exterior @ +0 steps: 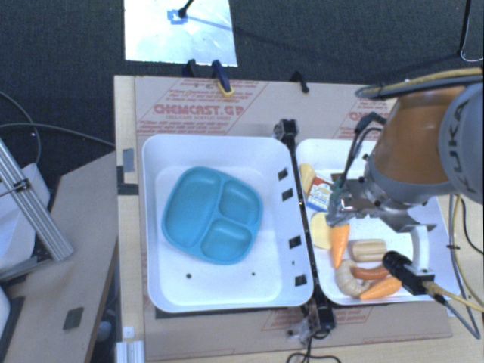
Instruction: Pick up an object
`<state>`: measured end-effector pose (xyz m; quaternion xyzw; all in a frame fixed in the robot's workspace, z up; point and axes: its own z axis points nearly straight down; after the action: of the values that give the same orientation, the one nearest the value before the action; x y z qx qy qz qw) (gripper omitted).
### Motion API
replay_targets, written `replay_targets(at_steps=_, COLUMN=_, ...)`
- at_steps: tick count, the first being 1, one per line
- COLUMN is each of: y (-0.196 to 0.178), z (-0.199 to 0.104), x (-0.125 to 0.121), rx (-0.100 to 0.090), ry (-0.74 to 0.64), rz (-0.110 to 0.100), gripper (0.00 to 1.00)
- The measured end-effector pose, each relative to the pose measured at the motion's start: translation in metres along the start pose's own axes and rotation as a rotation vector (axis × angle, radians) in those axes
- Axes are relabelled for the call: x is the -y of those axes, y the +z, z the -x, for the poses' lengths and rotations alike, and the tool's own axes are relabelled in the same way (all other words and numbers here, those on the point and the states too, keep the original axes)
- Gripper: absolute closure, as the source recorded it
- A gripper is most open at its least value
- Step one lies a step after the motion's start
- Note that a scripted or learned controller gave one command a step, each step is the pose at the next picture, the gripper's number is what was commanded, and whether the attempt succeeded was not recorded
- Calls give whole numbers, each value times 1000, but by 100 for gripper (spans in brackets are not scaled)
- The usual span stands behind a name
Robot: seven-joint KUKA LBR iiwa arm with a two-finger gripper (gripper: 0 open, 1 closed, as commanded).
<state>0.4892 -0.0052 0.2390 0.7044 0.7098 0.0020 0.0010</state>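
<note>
Gripper point(338, 212) lowered over carrot point(339, 246) near left wall of right bin point(439, 212); claw state cannot be told; descent best centred on carrot, clear of neighbouring food.

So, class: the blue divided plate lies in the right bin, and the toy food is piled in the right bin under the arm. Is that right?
Not quite. The camera view shows the blue divided plate in the left bin, by itself. The toy food is indeed piled in the right bin under the arm.
</note>
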Motion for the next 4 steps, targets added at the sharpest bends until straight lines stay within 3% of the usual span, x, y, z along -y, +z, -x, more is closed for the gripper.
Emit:
replay_targets(at_steps=1, y=13, z=-14, x=-100, rx=2, ry=-1, rz=4, gripper=100)
replay_targets(at_steps=2, y=-33, z=-22, x=-36, rx=-1, ry=1, rz=-2, gripper=100)
replay_targets(at_steps=3, y=53, z=-41, x=-63, rx=1, ry=-1, rz=-8, gripper=100)
replay_targets(at_steps=4, y=55, z=11, x=-35, rx=2, ry=11, rz=-7, gripper=100)
